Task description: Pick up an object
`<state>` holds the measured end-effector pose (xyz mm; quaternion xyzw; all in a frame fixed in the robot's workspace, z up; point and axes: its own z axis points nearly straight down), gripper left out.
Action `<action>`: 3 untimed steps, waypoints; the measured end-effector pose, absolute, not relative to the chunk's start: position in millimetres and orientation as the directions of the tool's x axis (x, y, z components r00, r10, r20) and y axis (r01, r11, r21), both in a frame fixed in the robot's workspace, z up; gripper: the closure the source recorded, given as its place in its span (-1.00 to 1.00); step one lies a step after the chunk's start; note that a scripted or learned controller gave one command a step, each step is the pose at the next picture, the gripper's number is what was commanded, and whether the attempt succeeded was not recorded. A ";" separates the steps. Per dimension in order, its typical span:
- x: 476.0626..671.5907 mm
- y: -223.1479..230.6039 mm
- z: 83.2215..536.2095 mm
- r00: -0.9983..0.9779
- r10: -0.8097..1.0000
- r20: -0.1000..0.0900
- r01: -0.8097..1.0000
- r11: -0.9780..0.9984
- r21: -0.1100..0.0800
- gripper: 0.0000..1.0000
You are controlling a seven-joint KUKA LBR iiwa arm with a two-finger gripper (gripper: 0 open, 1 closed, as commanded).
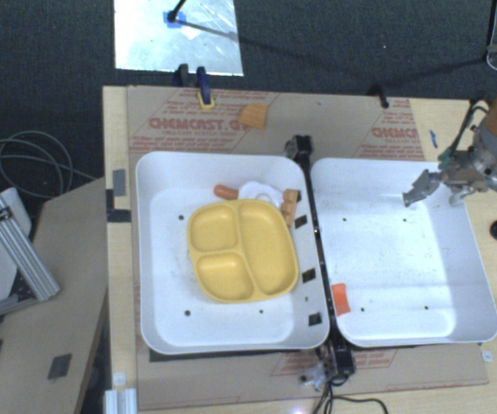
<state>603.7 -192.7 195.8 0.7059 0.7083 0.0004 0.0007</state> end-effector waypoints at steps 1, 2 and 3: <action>528.4 -75.7 227.7 -0.013 1.000 0.005 1.000 0.013 -0.001 -1.00; 486.6 13.4 298.3 -0.015 1.000 0.004 1.000 0.015 0.008 -1.00; 486.6 -66.8 307.7 0.006 1.000 -0.003 1.000 -0.006 0.003 -1.00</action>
